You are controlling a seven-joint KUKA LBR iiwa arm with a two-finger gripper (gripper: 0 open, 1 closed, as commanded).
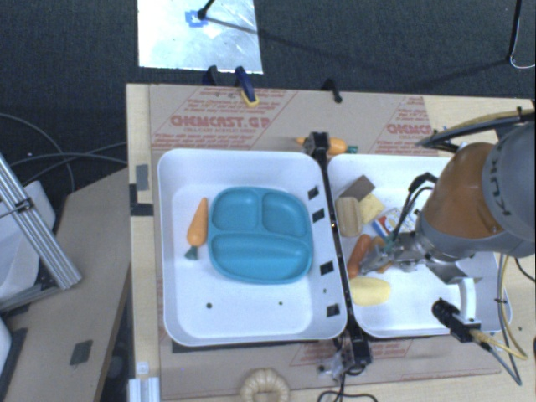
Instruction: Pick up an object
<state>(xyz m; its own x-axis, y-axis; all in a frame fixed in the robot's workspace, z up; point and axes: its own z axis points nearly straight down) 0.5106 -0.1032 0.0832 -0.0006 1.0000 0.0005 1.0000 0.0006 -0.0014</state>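
Nearest, right bin [402,321]: a pale yellow potato [369,291] near its front left, and just behind it an orange carrot [358,255] lying at a slant, with the claw [387,254] low beside the carrot's right; whether its fingers are apart or together cannot be told. Behind these, a cream block [347,215], a small packet [385,223] and a brown piece [357,188]. Left bin [180,291]: a blue divided plate [258,234] at centre, a second carrot [197,224] just beside its left edge; both bins sit on the table [276,115].

Grey arm [511,182], orange wrist band [456,195]
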